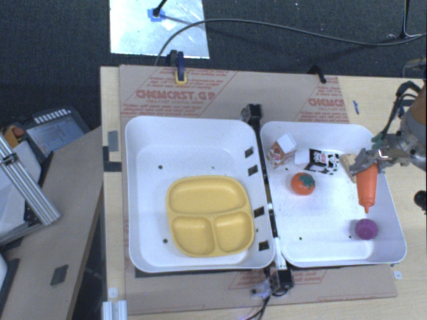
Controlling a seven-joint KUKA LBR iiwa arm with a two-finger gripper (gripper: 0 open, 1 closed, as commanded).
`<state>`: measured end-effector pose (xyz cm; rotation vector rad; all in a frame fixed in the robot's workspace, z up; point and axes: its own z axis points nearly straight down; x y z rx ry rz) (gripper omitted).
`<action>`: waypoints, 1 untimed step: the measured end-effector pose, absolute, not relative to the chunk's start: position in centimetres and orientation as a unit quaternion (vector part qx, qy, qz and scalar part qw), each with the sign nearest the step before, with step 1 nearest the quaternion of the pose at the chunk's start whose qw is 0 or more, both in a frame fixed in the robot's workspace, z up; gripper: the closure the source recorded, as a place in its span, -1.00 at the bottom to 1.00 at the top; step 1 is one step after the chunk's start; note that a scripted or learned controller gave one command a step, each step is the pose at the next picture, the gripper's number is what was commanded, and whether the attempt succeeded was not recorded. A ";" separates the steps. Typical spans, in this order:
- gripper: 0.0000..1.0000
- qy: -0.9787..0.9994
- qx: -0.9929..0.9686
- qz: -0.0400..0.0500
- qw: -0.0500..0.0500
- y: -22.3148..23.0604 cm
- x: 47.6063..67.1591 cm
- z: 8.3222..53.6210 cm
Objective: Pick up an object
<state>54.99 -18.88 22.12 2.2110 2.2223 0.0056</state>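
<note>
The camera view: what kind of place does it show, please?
Probably a robot lab bench for grasping trials: two white bins clamped side by side, toy food such as a carrot held by the gripper, and loose cables.

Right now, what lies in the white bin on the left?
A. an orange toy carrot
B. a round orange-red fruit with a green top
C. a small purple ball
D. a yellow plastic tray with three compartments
D: the yellow plastic tray with three compartments lies alone in the left white bin, while the other small toys sit in the right white bin.
</note>
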 end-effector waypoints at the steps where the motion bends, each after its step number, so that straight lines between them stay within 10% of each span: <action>1: 1.00 0.709 0.705 0.001 0.002 -18.9 55.1 24.3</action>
